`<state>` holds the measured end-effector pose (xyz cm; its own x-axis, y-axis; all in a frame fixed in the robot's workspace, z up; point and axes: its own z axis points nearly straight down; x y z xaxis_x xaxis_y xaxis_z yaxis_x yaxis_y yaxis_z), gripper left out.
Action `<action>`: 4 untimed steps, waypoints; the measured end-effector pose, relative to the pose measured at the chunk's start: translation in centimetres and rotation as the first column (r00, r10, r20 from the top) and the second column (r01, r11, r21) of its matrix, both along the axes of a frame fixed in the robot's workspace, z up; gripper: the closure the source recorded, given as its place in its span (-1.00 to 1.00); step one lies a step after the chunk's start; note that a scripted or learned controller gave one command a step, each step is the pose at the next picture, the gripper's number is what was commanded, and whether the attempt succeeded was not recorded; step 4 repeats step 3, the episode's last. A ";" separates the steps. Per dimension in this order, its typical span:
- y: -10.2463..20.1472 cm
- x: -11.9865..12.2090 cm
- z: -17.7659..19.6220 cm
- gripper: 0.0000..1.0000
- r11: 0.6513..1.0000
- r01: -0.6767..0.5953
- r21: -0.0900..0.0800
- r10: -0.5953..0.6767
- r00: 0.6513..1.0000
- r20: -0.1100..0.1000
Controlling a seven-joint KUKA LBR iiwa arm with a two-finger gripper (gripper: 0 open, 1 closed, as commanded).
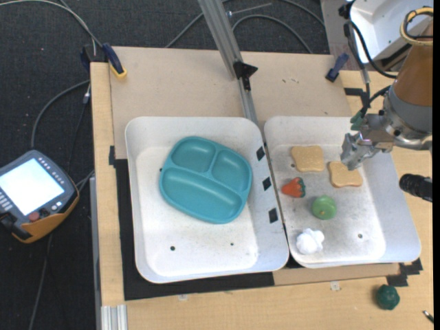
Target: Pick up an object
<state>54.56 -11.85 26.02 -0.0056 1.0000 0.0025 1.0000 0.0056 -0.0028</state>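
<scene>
My gripper (348, 158) hangs over the right bin (392, 243), just above the left edge of a tan toast piece (346, 177). Nothing shows between it and the toast. A second toast piece (307, 159) lies to the left of the gripper. A red strawberry-like toy (293, 188) sits near the bin's left wall, a green round toy (324, 207) lies in the middle, and a white crumpled object (310, 240) rests near the front.
The left bin (148, 253) holds a teal divided plate (205, 178). A metal pole (223, 26) slants down between the bins. A green ball (387, 296) lies on the bench front right. A pendant (31, 194) sits far left.
</scene>
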 end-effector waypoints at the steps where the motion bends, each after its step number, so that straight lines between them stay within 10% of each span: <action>1: 4.5 -1.4 -0.5 1.00 1.000 0.000 0.000 0.000 1.000 0.000; 3: 15.8 -1.6 -0.8 1.00 1.000 -0.002 0.001 0.002 1.000 0.001; 4: 15.8 -1.6 -0.8 1.00 1.000 -0.002 0.001 0.002 1.000 0.001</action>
